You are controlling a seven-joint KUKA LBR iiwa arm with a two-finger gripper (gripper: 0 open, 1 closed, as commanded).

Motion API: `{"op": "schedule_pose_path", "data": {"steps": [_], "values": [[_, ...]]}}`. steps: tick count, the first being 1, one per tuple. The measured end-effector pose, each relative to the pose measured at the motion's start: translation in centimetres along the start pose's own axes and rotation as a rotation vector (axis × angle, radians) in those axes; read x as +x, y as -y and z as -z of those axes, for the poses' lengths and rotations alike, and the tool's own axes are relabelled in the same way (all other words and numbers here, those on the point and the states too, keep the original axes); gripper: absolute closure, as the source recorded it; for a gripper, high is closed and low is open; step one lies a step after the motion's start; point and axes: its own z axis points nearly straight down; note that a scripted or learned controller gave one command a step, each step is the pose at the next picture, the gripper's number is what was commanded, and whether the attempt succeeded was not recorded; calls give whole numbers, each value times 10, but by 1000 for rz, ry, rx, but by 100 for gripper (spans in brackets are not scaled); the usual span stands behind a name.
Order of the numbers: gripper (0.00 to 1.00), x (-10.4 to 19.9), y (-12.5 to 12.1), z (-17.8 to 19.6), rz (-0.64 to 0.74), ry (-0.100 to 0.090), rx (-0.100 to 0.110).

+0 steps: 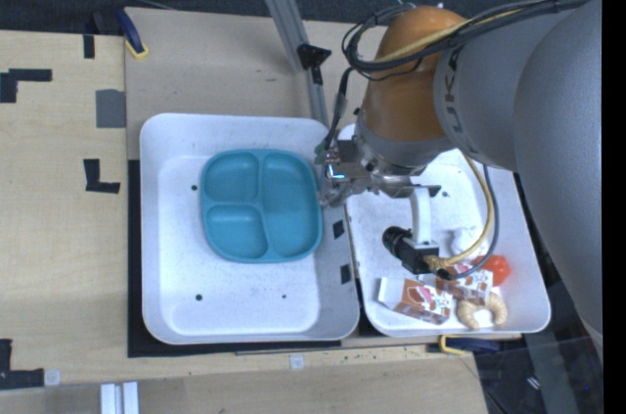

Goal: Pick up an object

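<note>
- Blue plate (261, 207) lies in left bin (176, 295)
- Gripper (335, 175) hangs by its right edge; open or shut, I cannot tell
- Packet (423, 298) lies in right bin (520, 300)

The arm (553, 79) is a fat, smooth tube in matte grey, rounded at the joints. Above the wrist sits 1 glossy orange band (406, 79), bulging like a dome. A grey ring beside it carries black block letters (452, 114), only partly readable. Thin black cables (377, 35) loop over the orange. The gripper (337, 172) is dull silver metal with a small bluish glint.
</note>
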Motion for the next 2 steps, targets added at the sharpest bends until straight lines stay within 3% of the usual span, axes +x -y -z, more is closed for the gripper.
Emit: {"op": "schedule_pose_path", "data": {"steps": [1, 2], "values": [[100, 42, 27, 23, 1, -1, -3], [0, 39, 26, 22, -3, 1, -2]]}}
